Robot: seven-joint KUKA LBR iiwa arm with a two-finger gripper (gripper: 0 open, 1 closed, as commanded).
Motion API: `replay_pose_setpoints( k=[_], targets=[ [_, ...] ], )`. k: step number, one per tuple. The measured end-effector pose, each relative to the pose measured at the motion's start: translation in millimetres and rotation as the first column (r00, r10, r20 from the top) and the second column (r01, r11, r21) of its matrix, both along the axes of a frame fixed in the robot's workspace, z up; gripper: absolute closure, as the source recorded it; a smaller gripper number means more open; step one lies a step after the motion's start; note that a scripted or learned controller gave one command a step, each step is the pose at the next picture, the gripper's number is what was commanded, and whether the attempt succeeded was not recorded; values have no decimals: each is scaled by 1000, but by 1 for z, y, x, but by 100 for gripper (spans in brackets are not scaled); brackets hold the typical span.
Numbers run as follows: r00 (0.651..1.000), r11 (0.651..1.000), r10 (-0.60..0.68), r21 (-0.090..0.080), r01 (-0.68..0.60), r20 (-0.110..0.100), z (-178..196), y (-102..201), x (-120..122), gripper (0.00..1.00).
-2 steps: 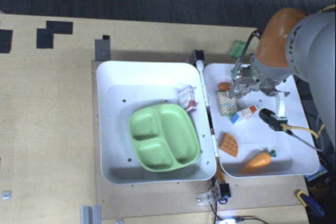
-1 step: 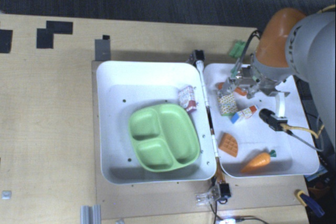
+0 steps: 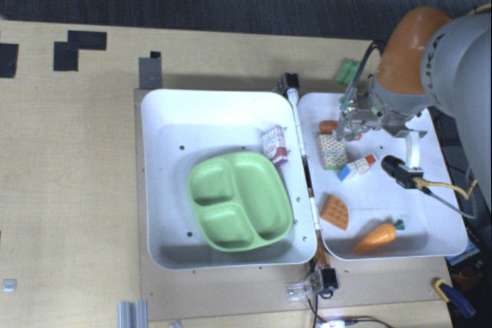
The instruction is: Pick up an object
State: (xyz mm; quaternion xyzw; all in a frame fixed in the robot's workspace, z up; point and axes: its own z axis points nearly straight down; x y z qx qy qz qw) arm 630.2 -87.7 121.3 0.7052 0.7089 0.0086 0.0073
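Two shallow white bins sit side by side on a pale bench. A grey arm (image 3: 453, 65) with an orange band reaches in from three o'clock. Its gripper (image 3: 354, 127) hangs low over the right bin (image 3: 430, 203), toward eleven o'clock of that bin. Whether the gripper is wide or narrow cannot be told from this angle, and nothing is visibly held.

The likeliest objects to pick up lie close by. A small red piece (image 3: 328, 126) lies just beside the gripper at its nine o'clock. A speckled box (image 3: 332, 151) is near at seven o'clock. A small blue, white and red tube (image 3: 358, 166) lies near at six o'clock.

The risk, as a judgement, is crowding. These three things lie close together near the bin's left wall. A descent here could land on an edge and nudge a piece aside. It could also catch two things at once, or close on nothing. The tube looks rounded and may roll away from a glancing touch. The red piece is low and small, so a grip could slip off it.

Counted:
- **Bins:** two.
- **Right bin:** five things. These are one red piece, one speckled box, one tube, one orange waffle-like toy (image 3: 334, 211) at seven o'clock and one toy carrot (image 3: 377, 236) at six o'clock.
- **Left bin (image 3: 165, 165):** two things. These are one green divided plate (image 3: 240, 200) with three compartments at the centre and one red and white packet (image 3: 274, 142) at two o'clock.
- **Bench:** one green item (image 3: 347, 73) lies outside the right bin at twelve o'clock.
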Motion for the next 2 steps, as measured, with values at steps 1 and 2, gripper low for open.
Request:
replay_pose_setpoints(
  k=[1,2],
  targets=[
    [1000,1000,-2,-4,2,-17,-36,-94,38,100],
    [1000,1000,-1,-3,1,-17,-35,-93,38,0]
  ],
)
